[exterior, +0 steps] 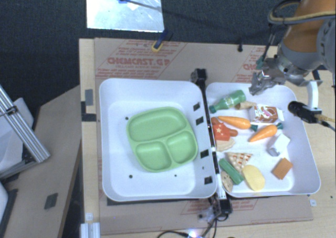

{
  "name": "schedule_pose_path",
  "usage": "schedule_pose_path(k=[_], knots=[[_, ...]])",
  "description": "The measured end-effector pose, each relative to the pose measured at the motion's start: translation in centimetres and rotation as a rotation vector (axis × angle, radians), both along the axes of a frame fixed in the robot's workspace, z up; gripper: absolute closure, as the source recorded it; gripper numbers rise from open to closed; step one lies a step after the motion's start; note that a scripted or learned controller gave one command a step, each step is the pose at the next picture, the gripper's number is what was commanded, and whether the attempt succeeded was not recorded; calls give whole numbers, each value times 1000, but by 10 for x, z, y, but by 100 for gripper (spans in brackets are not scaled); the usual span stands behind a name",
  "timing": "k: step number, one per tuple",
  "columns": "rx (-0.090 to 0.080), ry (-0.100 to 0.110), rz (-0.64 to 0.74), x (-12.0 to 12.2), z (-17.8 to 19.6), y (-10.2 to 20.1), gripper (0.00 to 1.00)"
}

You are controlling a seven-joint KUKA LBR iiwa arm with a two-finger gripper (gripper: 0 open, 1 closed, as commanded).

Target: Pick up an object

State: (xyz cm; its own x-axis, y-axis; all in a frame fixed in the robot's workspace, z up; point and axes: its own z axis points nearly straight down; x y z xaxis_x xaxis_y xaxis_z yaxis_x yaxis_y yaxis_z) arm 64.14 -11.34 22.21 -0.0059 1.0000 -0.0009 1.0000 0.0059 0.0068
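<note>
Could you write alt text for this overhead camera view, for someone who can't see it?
A robot arm's gripper hangs over the back edge of the right white bin, which holds toy food, including two carrots, a green bottle, a pizza slice and a small snack packet. The left bin holds a green divided plate.

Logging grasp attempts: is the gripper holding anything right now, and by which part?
Nothing is held: the two-finger gripper hangs over the right white bin's far edge with nothing between its fingers.
</note>
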Motion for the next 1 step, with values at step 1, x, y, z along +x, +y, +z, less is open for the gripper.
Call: schedule_pose_path(k=[1], knots=[[2,3,3,7,-5,56,100]])
